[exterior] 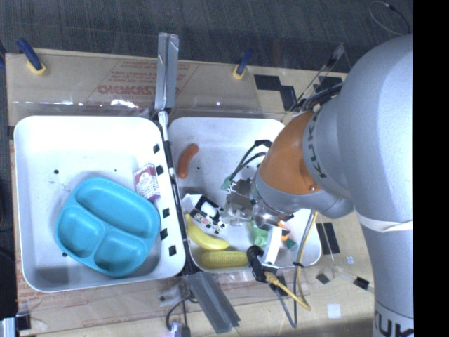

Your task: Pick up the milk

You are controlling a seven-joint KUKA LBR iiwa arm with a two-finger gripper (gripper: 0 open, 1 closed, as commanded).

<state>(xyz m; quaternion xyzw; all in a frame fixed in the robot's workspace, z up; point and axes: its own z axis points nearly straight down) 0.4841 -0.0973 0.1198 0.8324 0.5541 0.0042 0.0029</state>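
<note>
A: The arm [351, 146] reaches low into the right bin [224, 128], and the gripper [242, 209] sits near the bin's front half. Whether the fingers are wide or narrow, I cannot tell; the wrist covers them.

B: Where's the milk?

A: The milk [146, 181] lies well to the left of the gripper, across the divider, in the left bin [42, 139]. It rests against that bin's right wall, touching the upper right edge of the blue tray [105, 227].

B: What's crowding the gripper?

A: A small black-and-white carton [205, 213] sits just left of it. Below that, a banana [205, 237] and a corn cob [223, 259] lie along the front wall. A sausage [186, 160] lies up and left, near the divider.

B: Any open room?

A: Bare floor spreads behind the gripper, toward the right bin's far wall. In the left bin, the far half is open, and the tray fills much of the front.
</note>
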